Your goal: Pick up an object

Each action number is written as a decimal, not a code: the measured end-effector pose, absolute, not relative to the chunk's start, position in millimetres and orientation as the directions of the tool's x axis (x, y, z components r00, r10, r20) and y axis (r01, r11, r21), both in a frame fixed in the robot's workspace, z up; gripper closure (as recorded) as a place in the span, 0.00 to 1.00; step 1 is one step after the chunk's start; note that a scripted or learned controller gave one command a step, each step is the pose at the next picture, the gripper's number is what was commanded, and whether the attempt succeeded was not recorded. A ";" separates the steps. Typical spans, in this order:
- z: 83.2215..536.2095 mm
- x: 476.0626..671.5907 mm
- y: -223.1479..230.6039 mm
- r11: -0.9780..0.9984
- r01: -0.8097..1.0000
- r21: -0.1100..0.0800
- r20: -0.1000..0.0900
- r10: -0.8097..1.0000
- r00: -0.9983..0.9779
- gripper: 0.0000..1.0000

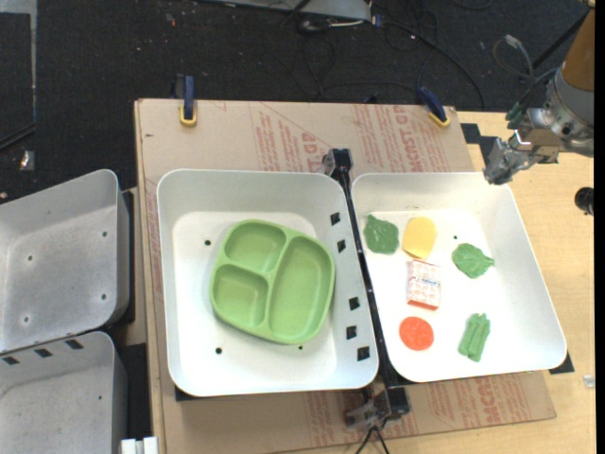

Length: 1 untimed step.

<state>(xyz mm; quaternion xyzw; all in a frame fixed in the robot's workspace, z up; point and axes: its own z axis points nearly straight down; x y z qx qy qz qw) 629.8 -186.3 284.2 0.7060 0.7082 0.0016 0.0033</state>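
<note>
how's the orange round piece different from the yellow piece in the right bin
The orange round piece is a flat disc; the yellow piece is taller than wide, with a rounded top. The orange one lies toward the near edge of the right bin, the yellow one farther back, beside a green leaf. Both lie loose, untouched.

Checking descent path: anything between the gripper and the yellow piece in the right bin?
In the camera view, only the right bin's bare white wall and floor lie between the gripper and the yellow piece.
</note>
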 end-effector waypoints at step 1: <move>285.3 614.8 -137.3 0.007 1.000 0.000 0.001 1.000 -0.007 1.00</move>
